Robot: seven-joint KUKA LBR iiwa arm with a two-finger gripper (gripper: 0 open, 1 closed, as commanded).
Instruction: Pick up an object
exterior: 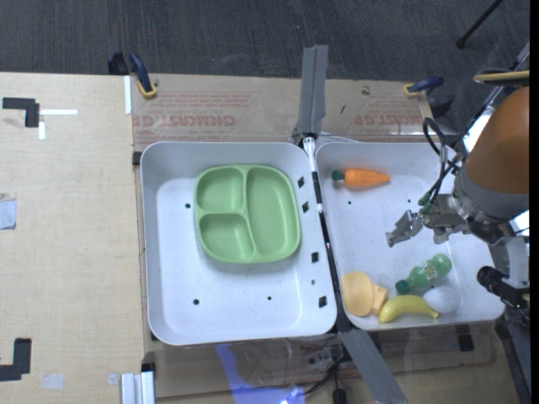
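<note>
Hovering: metal two-finger gripper over right white bin, jaws look parted, holding nothing | nearest: green plastic bottle, yellow toy banana, orange toy carrot | progress: nothing lifted; descent, grasp, lift remain

Both white bins appear as smooth moulded plastic with a soft sheen. The green divided plate is matt plastic. Carrot and banana look like smooth plastic replicas. The green bottle is translucent, glossy. The worktop shows pale matt wood. The tool reads as bare grey metal.
</note>
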